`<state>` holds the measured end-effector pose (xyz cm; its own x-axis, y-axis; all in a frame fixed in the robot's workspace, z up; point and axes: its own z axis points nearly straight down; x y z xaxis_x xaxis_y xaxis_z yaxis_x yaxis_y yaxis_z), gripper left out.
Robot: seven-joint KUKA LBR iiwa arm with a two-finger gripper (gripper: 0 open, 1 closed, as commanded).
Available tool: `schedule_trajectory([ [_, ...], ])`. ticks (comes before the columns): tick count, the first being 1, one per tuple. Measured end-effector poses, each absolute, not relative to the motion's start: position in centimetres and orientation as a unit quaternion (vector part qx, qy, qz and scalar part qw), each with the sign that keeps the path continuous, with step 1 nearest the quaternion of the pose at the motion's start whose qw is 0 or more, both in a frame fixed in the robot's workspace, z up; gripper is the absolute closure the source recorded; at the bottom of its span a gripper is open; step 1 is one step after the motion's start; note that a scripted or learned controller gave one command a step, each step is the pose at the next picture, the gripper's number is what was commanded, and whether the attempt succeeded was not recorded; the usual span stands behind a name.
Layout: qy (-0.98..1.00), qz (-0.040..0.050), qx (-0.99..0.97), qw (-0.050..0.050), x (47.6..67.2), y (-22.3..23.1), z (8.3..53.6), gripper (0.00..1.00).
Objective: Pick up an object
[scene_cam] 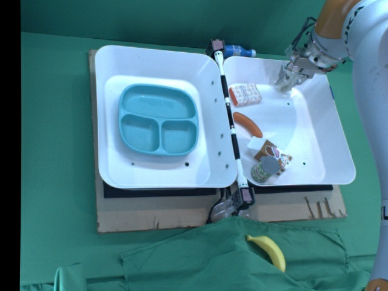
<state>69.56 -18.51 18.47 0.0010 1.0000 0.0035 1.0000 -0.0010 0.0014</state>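
The right bin holds a white and orange carton, a hot dog sausage, a small brown packet and a green-labelled can. My gripper hangs over the bin's far part, to the right of the carton, pointing down. Nothing shows between its fingers. The left bin holds a teal divided plate.
A blue bottle lies just behind the bins at the divider. A yellow banana rests on the green cloth in front of the bench. Cardboard sticks out beneath the bins.
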Motion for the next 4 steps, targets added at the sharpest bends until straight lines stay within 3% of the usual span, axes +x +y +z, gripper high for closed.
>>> schedule_trajectory([
  [1,-0.706,-0.0031,-0.708,-0.006,69.6,-18.7,26.1,1.0],
  [2,-0.709,-0.0044,-0.705,-0.004,70.2,-9.0,31.0,1.0],
  [3,-0.709,-0.0009,-0.705,0.001,65.8,0.6,30.1,1.0],
  [4,-0.704,-0.0002,-0.711,-0.004,65.4,-9.8,31.8,1.0],
])
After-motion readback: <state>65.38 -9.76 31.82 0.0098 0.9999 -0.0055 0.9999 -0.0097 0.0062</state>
